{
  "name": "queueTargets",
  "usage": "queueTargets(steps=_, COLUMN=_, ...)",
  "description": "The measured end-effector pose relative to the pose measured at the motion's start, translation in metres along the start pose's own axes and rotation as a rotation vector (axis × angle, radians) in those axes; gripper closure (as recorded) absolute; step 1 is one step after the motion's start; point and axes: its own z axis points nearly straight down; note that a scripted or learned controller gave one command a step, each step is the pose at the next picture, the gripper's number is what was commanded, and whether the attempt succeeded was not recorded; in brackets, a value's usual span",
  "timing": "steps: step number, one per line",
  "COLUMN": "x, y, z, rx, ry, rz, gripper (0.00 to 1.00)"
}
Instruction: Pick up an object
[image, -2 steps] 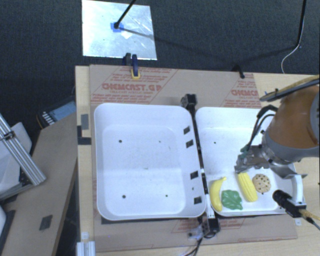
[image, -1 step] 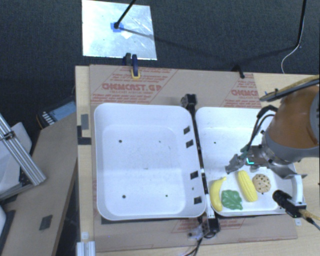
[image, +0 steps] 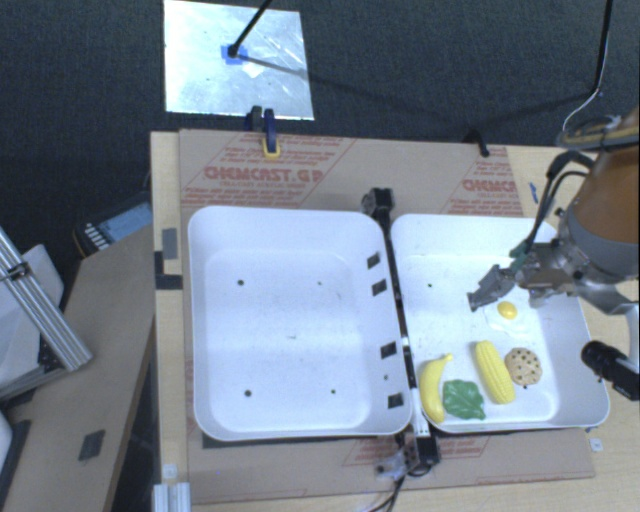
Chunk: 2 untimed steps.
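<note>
The gripper (image: 487, 292) hung in the right bin (image: 440, 250), its dark fingers blurred, their spacing impossible to tell. A small yellow object (image: 507, 311) lay just beside it, nothing visibly pinched. The arm (image: 605, 215) was cut off at the frame's right.

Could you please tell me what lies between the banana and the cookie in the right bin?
In the camera view, the corn lies between the banana and the cookie.
</note>
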Motion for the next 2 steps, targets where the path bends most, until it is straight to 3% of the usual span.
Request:
queueTargets(steps=1, x=0.059, y=0.011, z=-0.077, rx=0.005, ry=0.001, rz=-0.002, gripper=0.0)
queueTargets(steps=2, x=0.114, y=0.0, z=-0.072, rx=0.012, ry=0.002, rz=-0.001, gripper=0.0)
